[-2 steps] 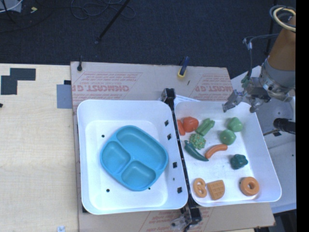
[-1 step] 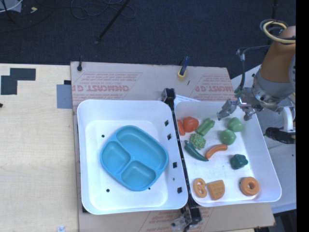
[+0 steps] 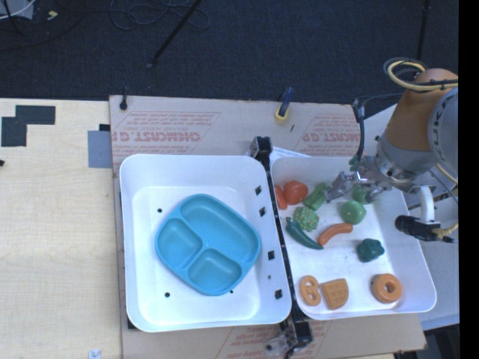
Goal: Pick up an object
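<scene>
the grey two-finger gripper (image 3: 352, 185) sits low over the right shallow white bin (image 3: 419, 290), near a round light-green toy (image 3: 352, 212) and an elongated green vegetable (image 3: 315, 197); i cannot tell its opening or hold. a blue divided plate (image 3: 207, 244) lies in the left bin (image 3: 142, 290).

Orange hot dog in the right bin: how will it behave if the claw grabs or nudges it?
The orange hot dog looks like smooth moulded plastic, so probably stiff, light and a bit slippery. Its rounded, slightly curved shape may roll or pivot when pushed. The dark green pepper lies close beside it, so a nudge could shift both.
</scene>
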Motion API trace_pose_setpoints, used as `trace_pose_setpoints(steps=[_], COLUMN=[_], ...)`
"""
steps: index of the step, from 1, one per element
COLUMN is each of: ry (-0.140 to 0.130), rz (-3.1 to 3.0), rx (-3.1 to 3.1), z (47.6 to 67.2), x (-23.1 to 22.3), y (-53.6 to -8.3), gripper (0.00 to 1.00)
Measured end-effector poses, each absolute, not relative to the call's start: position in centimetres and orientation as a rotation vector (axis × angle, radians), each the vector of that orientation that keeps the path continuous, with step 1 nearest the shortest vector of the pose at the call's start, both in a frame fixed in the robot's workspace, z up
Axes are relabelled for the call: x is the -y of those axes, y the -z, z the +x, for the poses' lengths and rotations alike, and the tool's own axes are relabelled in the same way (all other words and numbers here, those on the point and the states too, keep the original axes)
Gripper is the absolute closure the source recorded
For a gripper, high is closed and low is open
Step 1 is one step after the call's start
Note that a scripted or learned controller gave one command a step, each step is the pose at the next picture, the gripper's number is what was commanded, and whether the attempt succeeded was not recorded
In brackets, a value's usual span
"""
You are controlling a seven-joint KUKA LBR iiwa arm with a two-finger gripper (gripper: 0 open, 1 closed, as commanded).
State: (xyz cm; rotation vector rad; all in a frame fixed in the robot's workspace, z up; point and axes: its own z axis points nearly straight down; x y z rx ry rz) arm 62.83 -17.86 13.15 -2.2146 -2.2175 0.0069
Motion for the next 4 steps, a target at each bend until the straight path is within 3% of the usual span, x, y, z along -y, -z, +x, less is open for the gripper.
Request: trace_pose_setpoints(steps=[1,2,4], ry=[-0.005,-0.003,0.002], rz=[-2.214,-2.215,-2.222], rx=[2.221,2.221,2.223], z=[62.8,62.9,62.8], x=[17.6,17.6,17.3], y=[-8.5,-9.8,-18.7], gripper=[0.00,1.00,1.00])
